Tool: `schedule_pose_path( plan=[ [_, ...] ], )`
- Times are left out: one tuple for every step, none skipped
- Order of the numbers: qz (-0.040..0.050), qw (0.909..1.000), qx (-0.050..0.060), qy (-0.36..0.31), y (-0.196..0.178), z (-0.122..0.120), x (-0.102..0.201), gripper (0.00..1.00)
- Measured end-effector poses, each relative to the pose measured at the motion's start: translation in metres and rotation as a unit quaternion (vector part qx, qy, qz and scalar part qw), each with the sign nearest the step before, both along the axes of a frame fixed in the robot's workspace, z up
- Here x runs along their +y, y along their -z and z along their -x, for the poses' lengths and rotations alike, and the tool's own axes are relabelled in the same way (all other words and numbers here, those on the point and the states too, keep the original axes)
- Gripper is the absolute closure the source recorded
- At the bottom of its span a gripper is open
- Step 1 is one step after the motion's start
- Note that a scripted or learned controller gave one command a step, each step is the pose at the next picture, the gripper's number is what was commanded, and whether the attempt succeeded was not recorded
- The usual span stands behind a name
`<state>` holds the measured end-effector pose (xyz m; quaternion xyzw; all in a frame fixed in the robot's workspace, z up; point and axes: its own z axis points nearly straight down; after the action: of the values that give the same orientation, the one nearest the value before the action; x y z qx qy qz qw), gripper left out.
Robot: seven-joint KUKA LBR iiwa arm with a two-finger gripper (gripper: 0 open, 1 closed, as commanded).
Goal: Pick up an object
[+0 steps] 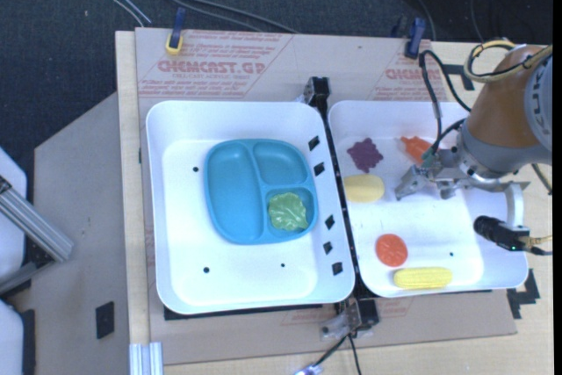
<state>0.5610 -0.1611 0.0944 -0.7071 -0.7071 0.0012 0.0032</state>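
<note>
The right bin (500,277) holds several toy foods. A purple piece (364,154) lies at its back left, and a yellow lemon-like piece (363,187) sits just in front of that. An orange carrot-like piece (414,145) lies at the back, partly under the arm. A red-orange tomato (392,249) and a yellow corn cob (422,277) lie near the front. My gripper (428,187) hangs over the middle of this bin, right of the yellow piece. It is open, and bare bin floor shows between its fingers.
The left bin (176,259) carries a blue divided plate (255,189) with a green leafy piece (287,211) in its front right compartment. A black divider with clips (327,189) runs between the bins. Cables loop above the arm at the back right.
</note>
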Motion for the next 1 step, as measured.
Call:
schedule_pose_path(
  plan=[
    [0.0009, 1.0, -0.004, 0.0, -0.0149, -0.0018, -0.0006, 1.0]
  ],
)
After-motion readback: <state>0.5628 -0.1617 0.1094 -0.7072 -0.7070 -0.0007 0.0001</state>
